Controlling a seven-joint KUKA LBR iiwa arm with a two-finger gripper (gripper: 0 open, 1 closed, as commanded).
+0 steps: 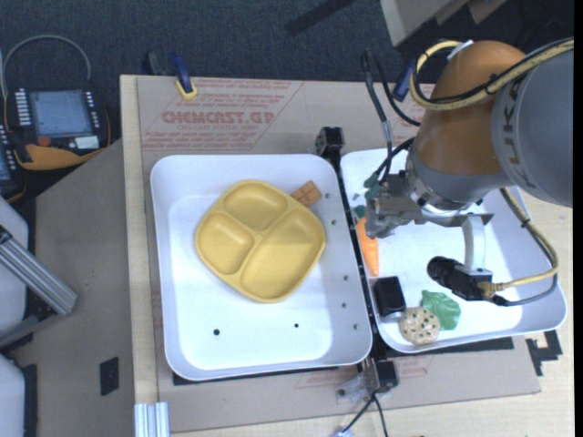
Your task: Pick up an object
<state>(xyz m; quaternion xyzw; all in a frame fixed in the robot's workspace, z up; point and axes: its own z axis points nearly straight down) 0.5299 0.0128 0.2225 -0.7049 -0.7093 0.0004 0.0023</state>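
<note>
A grey-and-orange robot arm (483, 126) reaches in from the right of the frame and hangs low over the upper left part of the right bin (537, 321). Its gripper (381, 209) sits just above the top end of an orange carrot (368, 248). The wrist hides the claw, so it cannot be told whether it is spread or pressed together, and nothing can be seen pinched in it.

The carrot lies lengthwise against the bin's left wall, which leaves little room on that side and probably explains the approach from above. It looks the likeliest pick. A black block (389, 295), a speckled cookie (419, 326) and a green scrap (444, 306) sit clustered toward the bin's lower edge, below the carrot and apart from the claw.

In the left bin (182, 335), a yellow divided plate (260, 239) lies at an angle across the middle, with a small brown block (307, 193) touching its upper right rim.

Both bins rest side by side on a pale board (228, 107) printed with red lettering and held at the upper left by a blue-and-yellow clamp (185, 80). Dark carpet (228, 16) surrounds the bench. A handheld controller (56, 121) with a screen lies at the far upper left, and a metal rail (36, 276) crosses the lower left.
</note>
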